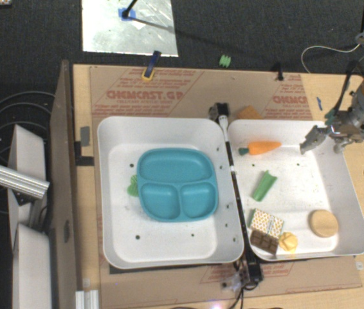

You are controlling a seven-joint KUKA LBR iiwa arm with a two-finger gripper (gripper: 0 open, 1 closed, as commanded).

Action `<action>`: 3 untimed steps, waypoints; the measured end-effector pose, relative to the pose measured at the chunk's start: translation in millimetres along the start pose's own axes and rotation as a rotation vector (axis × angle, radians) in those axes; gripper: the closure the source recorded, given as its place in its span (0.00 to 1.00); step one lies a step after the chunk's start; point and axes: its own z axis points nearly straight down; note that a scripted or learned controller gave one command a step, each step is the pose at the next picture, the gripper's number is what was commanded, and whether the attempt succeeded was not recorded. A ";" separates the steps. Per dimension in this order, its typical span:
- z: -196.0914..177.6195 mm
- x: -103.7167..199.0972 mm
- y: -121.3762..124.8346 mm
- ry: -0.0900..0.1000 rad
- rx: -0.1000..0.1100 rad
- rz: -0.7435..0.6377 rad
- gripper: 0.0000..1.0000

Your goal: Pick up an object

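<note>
Right bin (352, 201), loose items:
- Toy carrot (263, 148) is lying flat at 11 o'clock, orange, green end pointing toward 9.
- Green block (263, 186) is resting near centre, tilted along the 1–7 line.
- Tan round disc (323, 223) is sitting flat at 4 o'clock.
- Patterned cracker (267, 223), brown chocolate bar (263, 241) and small yellow piece (288, 241) are clustering at 7 o'clock, touching or nearly so.

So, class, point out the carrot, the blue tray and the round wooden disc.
carrot (263, 147), camera view, middle of its orange body.
blue tray (177, 165), camera view, floor of its top compartment.
wooden disc (323, 223), camera view, centre of its top face.
</note>
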 end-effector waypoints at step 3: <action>126.6 90.8 -27.5 0.001 -0.001 0.002 1.00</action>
